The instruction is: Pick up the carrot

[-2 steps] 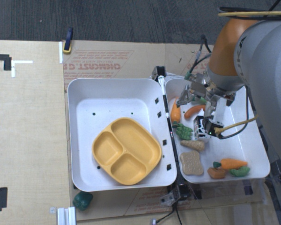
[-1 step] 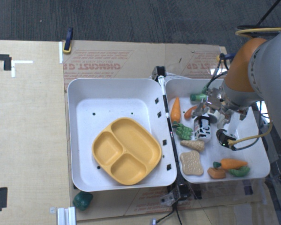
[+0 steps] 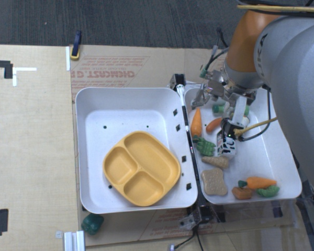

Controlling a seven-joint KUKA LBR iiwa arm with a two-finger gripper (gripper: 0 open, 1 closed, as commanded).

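The carrot (image 3: 197, 122) lies along the left wall of the right bin (image 3: 282, 156), centre-right in the frame. The claw (image 3: 206, 92) hangs near its upper end, and I cannot tell whether it is open or closed. The wall is so close that the claw could strike it or pinch the carrot off-centre, letting it slip. A smaller orange piece (image 3: 214, 124) just beside it and another orange carrot (image 3: 260, 182) at lower right could be grabbed instead.
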